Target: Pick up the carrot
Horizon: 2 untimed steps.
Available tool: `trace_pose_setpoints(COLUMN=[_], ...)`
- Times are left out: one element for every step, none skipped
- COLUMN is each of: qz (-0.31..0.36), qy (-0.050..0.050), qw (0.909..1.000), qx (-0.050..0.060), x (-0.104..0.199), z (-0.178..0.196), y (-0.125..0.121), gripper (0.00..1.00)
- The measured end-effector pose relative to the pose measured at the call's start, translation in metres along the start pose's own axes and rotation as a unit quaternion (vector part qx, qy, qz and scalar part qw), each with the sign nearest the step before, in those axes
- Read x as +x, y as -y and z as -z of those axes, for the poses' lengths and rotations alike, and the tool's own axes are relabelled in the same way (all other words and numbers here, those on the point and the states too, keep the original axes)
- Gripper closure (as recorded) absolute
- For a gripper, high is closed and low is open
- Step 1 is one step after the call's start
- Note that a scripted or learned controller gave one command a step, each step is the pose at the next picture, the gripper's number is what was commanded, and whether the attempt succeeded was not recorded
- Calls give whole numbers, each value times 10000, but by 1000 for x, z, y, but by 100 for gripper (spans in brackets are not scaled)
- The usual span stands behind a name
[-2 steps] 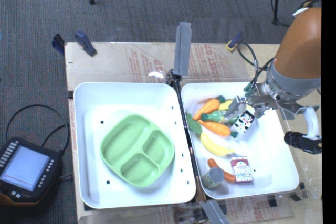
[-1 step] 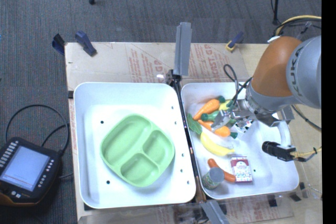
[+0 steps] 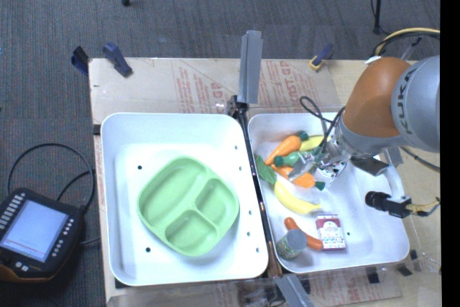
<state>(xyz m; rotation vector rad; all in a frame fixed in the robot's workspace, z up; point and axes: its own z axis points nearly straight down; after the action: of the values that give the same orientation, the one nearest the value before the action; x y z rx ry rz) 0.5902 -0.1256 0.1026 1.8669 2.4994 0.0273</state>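
Observation:
An orange carrot (image 3: 285, 147) with a green top lies slantwise near the back left of the right bin (image 3: 381, 244). A second, shorter orange carrot piece (image 3: 303, 180) with green ends lies just in front of it. My gripper (image 3: 325, 166) hangs low over the bin's middle, immediately right of the shorter piece and a little right and in front of the long carrot. Its tip is close to the shorter piece, but I cannot make out any contact.
Around them in the right bin lie a yellow banana (image 3: 295, 199), a green leafy piece (image 3: 264, 171), a pale yellow item (image 3: 313, 142), a small can (image 3: 291, 246), a red-orange sausage-shaped piece (image 3: 305, 236) and a red-and-white box (image 3: 330, 232). A green divided plate (image 3: 188, 206) sits in the left bin (image 3: 118, 154).

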Motion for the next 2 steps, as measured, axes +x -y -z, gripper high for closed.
trace_pose_setpoints(qz=[-43,-43], qy=[47,47], qw=[10000,10000], qx=[-38,-38], x=[-6,-6], z=[10,10], y=[-1,-1], gripper=[100,0])
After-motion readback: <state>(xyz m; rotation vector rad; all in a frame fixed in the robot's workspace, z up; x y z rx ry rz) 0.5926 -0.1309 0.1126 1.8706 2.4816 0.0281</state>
